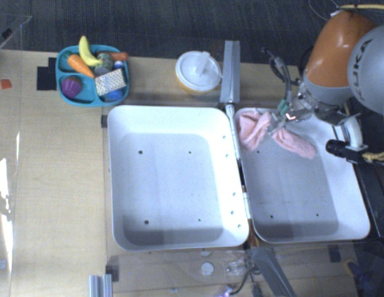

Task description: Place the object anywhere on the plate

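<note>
Where right bin (340, 228) meets its far rim, gripper (286, 117) sits on soft, crumpled pink cloth (261, 132); finger state unclear; round white plate (198, 71) beyond.

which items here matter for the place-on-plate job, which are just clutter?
Job:
pink cloth, in the right bin
gripper, at the cloth
white plate, behind the bins

Clutter:
blue tray of toy food
left bin

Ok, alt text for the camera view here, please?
The gripper sits down at a crumpled pink cloth in the far end of the right bin. Beyond the bins stand a blue tray of toy food and a white plate.
</note>
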